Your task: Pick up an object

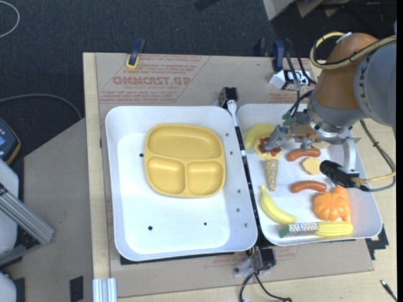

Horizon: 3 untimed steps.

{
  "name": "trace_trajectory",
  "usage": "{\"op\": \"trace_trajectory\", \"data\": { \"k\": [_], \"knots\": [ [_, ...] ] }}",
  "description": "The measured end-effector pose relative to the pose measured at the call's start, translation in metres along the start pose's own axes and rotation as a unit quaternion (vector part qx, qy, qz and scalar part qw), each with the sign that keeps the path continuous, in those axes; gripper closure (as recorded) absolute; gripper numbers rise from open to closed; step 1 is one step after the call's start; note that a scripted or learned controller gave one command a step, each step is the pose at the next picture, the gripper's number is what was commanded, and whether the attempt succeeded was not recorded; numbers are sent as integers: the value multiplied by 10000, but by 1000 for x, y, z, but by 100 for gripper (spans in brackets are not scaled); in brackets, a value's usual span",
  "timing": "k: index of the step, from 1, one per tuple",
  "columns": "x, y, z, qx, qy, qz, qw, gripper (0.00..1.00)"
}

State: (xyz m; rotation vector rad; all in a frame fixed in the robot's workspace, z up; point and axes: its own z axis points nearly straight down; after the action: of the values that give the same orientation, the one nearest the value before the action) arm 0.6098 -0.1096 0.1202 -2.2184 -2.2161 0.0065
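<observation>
Jaws first: whether they're released or clenched can't be told, since they're seen from above amid the clutter in the right bin (371,222), low over its far-left corner. A yellow toy (257,134) and a small red piece (264,146) sit right under them, so one of those is probably being targeted. Nothing can be confirmed as gripped. The reach/descend step seems to be in hand, lift not yet done. Other candidates are spread toward the desk's near-right corner: cone (271,174), two sausages (304,154) (308,185), banana (275,209), pumpkin (332,204), corn (318,229). Next, a firm closure on a single item is needed, then a straight lift clear of the neighbours.
</observation>
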Motion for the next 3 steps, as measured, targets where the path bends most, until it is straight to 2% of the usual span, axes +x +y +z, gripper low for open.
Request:
{"op": "trace_trajectory", "data": {
  "k": [1, 2, 3],
  "knots": [
    [0, 4, 31, -92, -24, -13, 10000, 0],
    [0, 5, 19, -122, -28, -6, 9999, 100],
    [-6, 6, -45, -75, -17, -5, 10000, 100]
  ]
}}
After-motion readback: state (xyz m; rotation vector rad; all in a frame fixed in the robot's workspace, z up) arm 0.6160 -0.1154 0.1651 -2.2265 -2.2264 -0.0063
